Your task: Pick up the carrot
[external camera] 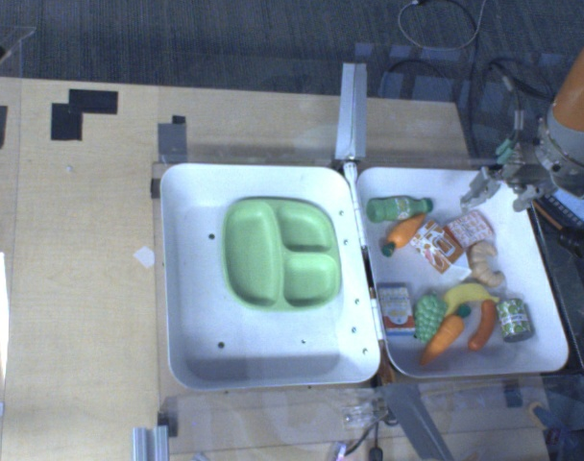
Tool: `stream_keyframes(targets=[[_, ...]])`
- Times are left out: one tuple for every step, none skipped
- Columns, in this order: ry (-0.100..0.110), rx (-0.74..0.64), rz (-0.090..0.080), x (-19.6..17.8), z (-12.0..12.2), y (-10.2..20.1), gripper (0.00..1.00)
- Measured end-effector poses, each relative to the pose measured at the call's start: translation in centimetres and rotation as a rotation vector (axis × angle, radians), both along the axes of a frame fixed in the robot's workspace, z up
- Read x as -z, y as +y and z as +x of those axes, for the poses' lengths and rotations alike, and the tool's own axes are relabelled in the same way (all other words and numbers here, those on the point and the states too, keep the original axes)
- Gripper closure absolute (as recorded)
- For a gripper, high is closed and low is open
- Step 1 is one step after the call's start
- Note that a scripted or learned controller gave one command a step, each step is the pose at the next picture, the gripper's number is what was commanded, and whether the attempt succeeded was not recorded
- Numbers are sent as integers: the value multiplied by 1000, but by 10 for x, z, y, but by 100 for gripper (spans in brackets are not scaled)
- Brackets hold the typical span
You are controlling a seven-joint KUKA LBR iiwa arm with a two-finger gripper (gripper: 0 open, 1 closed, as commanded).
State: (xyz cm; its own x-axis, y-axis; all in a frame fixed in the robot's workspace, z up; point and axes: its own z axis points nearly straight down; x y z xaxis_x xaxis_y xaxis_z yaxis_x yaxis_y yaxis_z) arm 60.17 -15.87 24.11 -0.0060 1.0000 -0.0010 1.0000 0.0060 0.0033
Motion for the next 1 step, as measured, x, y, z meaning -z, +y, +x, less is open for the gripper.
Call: stream_keyframes(targets=[[0,-106,1,102,1,64,0]])
